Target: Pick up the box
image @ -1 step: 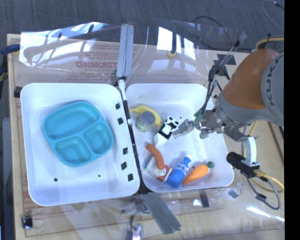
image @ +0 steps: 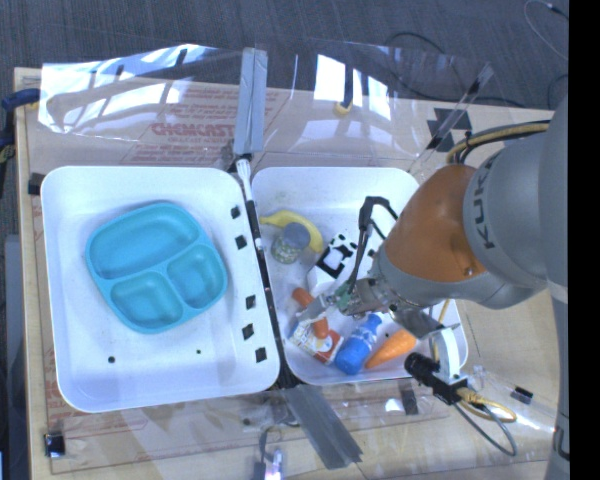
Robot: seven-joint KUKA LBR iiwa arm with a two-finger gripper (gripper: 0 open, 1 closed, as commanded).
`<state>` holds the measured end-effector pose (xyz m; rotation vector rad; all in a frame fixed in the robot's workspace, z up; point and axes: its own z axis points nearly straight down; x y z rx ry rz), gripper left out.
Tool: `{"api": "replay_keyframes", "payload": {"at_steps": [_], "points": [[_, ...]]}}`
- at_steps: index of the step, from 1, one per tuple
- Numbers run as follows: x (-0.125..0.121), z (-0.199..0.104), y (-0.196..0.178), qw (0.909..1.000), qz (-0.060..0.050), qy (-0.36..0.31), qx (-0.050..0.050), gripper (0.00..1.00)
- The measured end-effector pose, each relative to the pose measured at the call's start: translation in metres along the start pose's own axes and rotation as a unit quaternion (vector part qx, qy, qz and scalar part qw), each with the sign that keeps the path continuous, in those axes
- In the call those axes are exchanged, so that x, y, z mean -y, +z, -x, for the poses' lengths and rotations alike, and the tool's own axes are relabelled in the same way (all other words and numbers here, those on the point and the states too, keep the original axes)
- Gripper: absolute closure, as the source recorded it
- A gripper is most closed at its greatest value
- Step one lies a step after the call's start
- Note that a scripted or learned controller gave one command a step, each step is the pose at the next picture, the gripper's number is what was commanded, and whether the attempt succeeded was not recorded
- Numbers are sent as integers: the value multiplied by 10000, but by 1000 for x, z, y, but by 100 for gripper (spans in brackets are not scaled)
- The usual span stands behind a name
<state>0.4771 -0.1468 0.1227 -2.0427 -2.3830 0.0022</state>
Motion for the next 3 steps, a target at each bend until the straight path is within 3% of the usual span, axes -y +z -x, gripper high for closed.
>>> {"api": "replay_keyframes", "payload": {"at_steps": [1,2,3], "points": [[-24,13,32,9999,13,150,6,0],[-25,14,22,9999,16,118,12,100],[-28,-58,-68,10000,9,-24,3,100]]}}
